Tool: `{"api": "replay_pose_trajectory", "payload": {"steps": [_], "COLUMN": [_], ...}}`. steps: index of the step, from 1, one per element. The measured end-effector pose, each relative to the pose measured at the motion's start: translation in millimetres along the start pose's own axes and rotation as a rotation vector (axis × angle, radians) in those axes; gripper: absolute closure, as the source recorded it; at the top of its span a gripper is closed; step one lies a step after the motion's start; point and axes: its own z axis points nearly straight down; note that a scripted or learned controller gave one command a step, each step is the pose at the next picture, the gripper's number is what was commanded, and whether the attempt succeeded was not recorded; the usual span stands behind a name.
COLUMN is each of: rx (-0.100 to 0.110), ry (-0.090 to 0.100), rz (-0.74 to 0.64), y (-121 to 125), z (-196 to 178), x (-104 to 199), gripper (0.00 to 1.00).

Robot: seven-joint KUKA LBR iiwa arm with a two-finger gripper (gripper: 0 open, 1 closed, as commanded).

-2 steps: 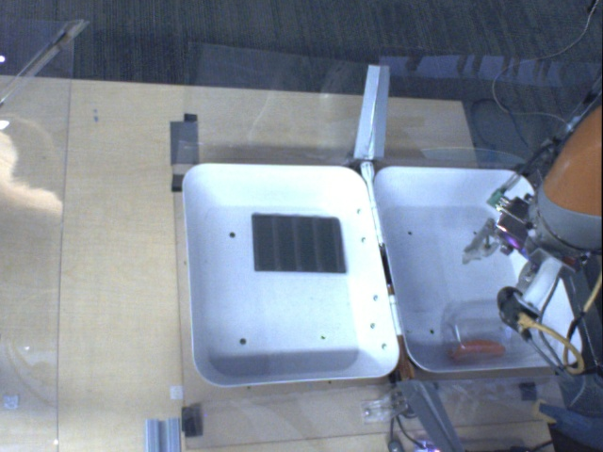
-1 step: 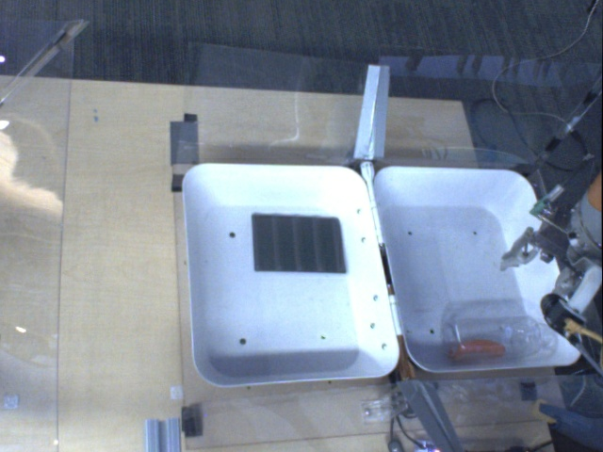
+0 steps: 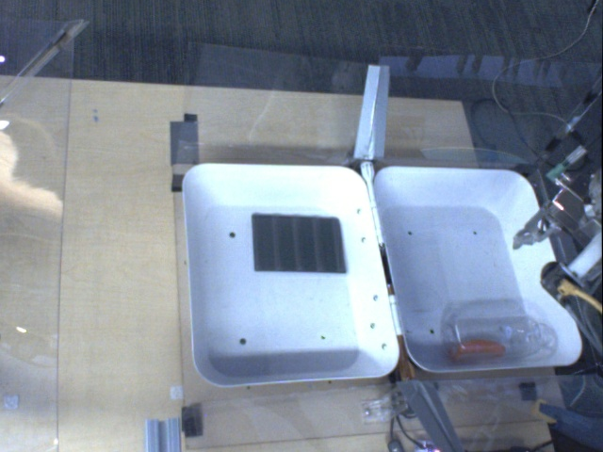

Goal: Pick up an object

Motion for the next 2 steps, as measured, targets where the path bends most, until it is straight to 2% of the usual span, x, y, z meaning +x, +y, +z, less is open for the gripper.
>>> {"api": "replay_pose_trajectory", "payload": {"steps": [1, 2], "rx": [0.003, 0.006], "ry": [0.0, -0.002], "rz": [0.297, -0.005], "y": [-86, -66], "z": [15, 39], "x": [79, 59], "gripper": [0.0, 0.0]}}
